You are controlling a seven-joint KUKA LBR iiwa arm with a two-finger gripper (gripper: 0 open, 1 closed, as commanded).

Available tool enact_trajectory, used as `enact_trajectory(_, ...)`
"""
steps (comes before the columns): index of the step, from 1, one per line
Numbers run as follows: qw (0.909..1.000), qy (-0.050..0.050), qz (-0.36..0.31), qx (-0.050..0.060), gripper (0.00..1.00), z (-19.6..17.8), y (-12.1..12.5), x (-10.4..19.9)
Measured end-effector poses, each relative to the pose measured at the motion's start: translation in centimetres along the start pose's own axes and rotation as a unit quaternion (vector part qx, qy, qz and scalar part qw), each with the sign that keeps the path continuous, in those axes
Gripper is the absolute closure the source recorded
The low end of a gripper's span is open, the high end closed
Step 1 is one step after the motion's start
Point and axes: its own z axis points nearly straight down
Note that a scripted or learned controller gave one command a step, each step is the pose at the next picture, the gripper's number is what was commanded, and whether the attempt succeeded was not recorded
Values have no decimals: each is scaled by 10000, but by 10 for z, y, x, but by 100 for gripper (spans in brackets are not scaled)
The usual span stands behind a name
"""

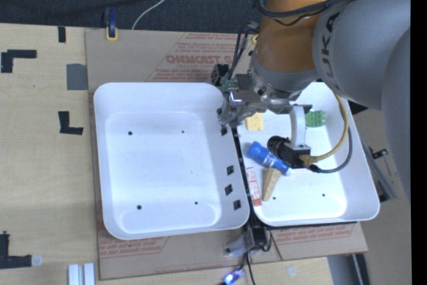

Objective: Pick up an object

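The grey arm (373,43) enters from the right of the frame and bends down over the right bin (353,207), with its orange band (293,10) in the upper centre-right of the frame. Below the band the wrist and gripper (257,107) sit over the upper left part of the right bin, close to the seam where the 2 bins meet. The wrist body covers the gripper from above, so I cannot tell how it stands or whether anything is in it.

Several small things lie in the right bin. A yellow block (254,121) sits just below the gripper, near the bin's upper left corner. A blue cylinder (267,157) lies tilted in the middle left of the bin, and a tan cone-shaped piece (269,184) lies just under it, pointing toward the bottom of the frame. A small green piece (315,118) rests in the upper right part of the bin, partly beside a white strip hanging from the wrist. A black fitting with a yellow cable (343,137) looping off to the right hangs from the arm just beside the blue cylinder.

The left bin (110,143) takes up the centre-left of the frame. Both bins rest on a brown cardboard sheet (167,57) with red print, which lies on the wooden desk (40,177). Black tape marks dot the desk at the left of the frame, and a blue and yellow clip (110,23) sits at the cardboard's upper left corner.
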Motion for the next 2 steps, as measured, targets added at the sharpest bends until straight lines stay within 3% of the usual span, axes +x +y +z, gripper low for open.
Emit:
enact_trajectory(1,10000,-15,44,23,100,3,-48,-25)
enact_trajectory(2,10000,-4,27,-50,100,-98,-46,-22)
